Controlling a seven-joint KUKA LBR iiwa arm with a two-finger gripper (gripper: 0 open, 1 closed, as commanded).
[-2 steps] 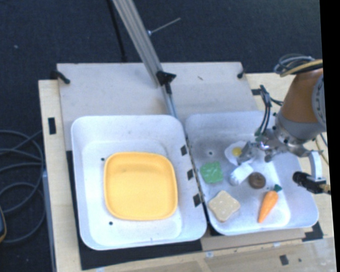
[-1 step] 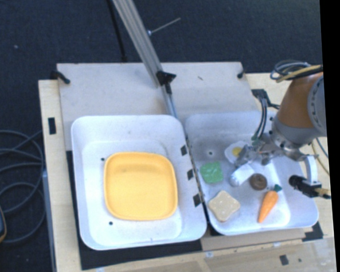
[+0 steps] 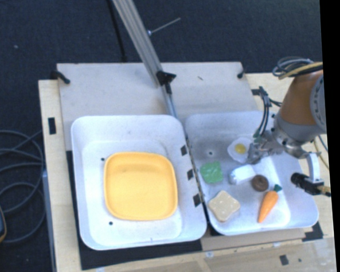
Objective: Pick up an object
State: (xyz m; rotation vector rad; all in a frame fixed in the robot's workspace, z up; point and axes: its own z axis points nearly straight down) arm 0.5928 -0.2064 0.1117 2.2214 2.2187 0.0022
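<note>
The claw (image 3: 255,151) reaches down into the right-hand shallow white bin (image 3: 290,220), just beside a round white-and-yellow fried-egg toy (image 3: 238,149); whether it is spread or pressed together I cannot tell. Near it in that bin lie a small white cylinder (image 3: 240,173), a green leafy piece (image 3: 211,172), a dark brown round lump (image 3: 259,183), an orange toy carrot (image 3: 267,206) and a tan slice of bread (image 3: 223,205). The left-hand white bin (image 3: 84,143) holds a square yellow plastic plate (image 3: 141,185), on the pale wooden surface (image 3: 60,237).
</note>
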